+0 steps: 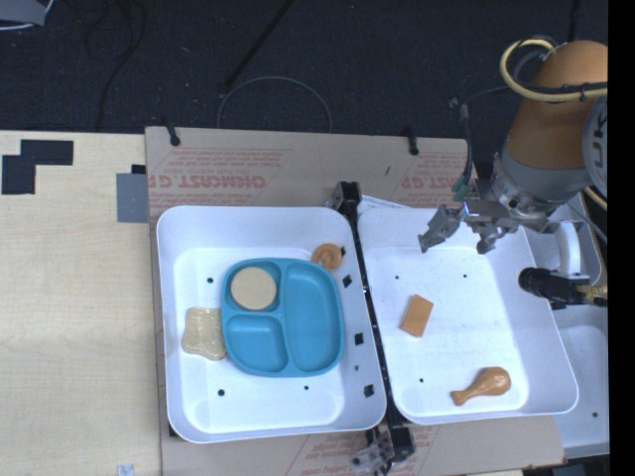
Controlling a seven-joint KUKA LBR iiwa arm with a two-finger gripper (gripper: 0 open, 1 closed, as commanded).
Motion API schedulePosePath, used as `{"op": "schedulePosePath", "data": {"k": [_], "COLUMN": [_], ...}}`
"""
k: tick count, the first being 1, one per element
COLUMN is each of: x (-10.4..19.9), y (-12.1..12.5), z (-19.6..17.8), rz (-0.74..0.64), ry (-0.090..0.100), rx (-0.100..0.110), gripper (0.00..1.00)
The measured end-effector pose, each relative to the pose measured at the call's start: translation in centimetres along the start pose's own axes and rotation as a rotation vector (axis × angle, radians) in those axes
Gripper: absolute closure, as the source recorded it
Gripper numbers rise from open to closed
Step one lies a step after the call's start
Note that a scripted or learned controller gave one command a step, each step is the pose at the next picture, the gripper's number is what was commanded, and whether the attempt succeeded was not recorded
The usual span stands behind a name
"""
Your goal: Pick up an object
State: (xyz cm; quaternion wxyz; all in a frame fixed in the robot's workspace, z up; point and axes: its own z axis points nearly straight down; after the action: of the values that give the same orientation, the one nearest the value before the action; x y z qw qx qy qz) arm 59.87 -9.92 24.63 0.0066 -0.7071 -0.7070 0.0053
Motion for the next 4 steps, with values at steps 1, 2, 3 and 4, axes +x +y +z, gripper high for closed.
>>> {"op": "schedulePosePath", "data": {"k": [1,2,3,4], "x": [0.0,0.3,0.7,0.8], "y": [0.2,-0.4,-0.6,-0.6], "z": [-0.8,3.8,10.1,15.4], "rz": [-0.002,-0.001,0.0,0.001], "ry": [-0.001,-0.001,-0.001,-0.001], "rx": [-0.013,-0.01,-0.009,-0.01], "gripper": [0.0,0.0,0.0,0.0]}}
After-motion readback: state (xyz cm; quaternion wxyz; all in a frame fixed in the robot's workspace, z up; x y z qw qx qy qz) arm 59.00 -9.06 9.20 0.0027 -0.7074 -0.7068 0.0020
